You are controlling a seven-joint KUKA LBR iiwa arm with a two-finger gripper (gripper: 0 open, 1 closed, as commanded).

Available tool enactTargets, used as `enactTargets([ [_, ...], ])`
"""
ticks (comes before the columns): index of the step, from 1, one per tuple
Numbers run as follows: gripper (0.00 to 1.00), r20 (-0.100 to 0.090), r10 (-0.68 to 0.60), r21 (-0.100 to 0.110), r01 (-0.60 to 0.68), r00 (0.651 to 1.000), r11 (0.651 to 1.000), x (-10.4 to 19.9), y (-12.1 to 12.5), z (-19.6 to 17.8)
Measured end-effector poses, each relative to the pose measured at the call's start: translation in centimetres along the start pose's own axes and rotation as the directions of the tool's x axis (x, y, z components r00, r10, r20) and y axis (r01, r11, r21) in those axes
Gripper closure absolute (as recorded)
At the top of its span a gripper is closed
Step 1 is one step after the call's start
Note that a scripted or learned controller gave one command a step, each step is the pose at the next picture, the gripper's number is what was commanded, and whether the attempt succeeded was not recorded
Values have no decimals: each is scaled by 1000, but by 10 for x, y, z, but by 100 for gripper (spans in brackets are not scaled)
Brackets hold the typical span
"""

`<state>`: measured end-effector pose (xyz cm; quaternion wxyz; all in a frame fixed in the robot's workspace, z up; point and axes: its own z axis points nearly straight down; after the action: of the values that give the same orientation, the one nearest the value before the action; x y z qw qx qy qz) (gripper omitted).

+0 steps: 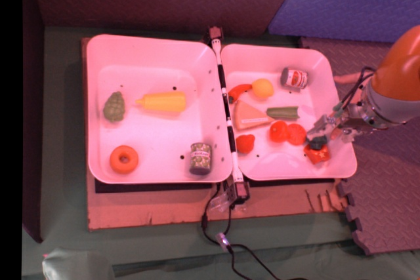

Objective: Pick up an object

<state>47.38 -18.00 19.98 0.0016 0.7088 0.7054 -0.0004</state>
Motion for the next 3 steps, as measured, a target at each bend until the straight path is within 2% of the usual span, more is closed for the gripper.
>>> enactTargets([
  [1, 0, 0, 0, 0, 0, 1000, 1000, 0, 0, 0],
  [2, 0, -4, 1, 7, -1, 1000, 1000, -5, -10, 49],
  [3, 0, -11, -6, -6, 6, 1000, 1000, -3, -9, 100],
])
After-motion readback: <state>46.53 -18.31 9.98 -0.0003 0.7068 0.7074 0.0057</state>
